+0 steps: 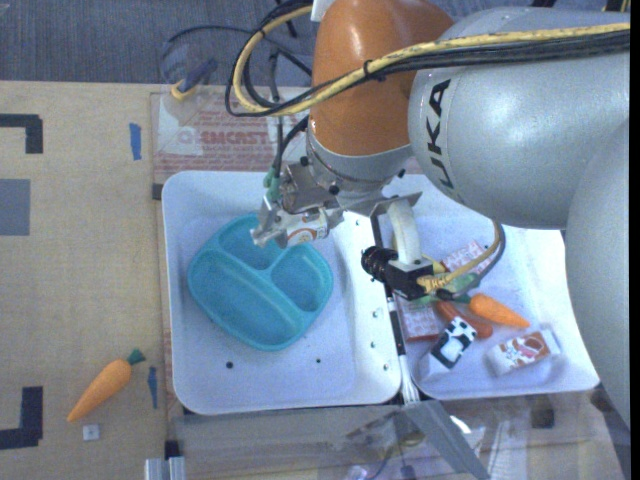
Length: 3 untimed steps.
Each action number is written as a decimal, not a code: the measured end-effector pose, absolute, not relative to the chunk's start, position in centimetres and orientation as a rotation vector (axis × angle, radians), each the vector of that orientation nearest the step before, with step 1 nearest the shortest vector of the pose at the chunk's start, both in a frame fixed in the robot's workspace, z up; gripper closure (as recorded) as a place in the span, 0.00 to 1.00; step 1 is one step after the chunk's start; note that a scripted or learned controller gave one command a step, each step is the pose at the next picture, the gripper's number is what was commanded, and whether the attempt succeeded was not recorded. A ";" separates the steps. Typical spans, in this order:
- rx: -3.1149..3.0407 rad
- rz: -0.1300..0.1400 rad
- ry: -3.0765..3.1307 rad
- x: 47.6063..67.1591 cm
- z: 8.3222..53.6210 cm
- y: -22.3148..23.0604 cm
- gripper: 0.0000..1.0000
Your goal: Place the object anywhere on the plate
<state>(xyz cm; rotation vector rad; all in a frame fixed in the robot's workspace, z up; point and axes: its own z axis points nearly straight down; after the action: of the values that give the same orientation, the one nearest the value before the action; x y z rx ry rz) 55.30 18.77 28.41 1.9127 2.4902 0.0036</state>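
Note:
A blue plate with three sections lies in the left white bin. My gripper hangs over the plate's far rim, just above the top sections. A small round orange-and-white object shows between its fingers, so the gripper is shut on it. The object is held slightly above the plate, and I cannot tell whether it touches the rim. The arm's orange band and grey body cover the back of both bins.
The right bin holds an orange toy carrot, a black-and-white piece, a red-and-white carton and a pink packet. Another toy carrot lies on the bench left of the bins.

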 end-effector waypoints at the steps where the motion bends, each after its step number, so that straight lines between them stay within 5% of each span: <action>1: 2.100 0.001 2.335 56.8 37.9 21.6 1.00; 2: 1.965 -0.004 2.453 52.7 34.6 21.1 1.00; 3: 2.105 -0.002 2.333 47.9 25.6 20.6 1.00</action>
<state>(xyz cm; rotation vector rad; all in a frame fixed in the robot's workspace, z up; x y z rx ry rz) 47.94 20.65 25.59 2.1051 2.3334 -0.0019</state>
